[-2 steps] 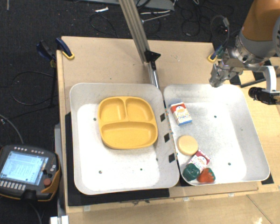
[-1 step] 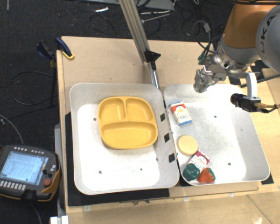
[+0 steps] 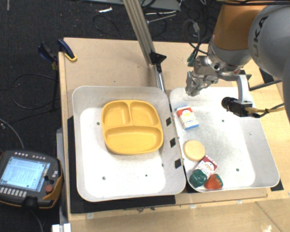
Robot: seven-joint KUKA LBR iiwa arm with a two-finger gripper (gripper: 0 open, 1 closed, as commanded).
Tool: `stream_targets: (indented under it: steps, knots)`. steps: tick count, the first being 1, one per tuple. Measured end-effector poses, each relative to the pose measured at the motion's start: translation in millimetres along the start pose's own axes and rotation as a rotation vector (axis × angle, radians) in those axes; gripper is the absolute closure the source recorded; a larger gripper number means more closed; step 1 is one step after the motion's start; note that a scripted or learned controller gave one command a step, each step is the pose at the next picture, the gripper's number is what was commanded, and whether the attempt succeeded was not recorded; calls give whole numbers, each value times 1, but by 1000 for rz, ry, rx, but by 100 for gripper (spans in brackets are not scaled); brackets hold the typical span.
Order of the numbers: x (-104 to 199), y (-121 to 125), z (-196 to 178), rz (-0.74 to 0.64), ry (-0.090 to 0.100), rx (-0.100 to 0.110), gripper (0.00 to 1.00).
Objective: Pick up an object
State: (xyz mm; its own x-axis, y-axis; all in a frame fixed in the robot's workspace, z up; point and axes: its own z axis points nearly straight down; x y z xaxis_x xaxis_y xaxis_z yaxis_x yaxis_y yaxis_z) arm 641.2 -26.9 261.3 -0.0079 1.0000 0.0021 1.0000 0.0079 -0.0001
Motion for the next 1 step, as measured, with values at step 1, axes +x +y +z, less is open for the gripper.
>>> stream_targets:
  steps: [1]
  knots:
    - [45,-6,11,1,-1,2,100]
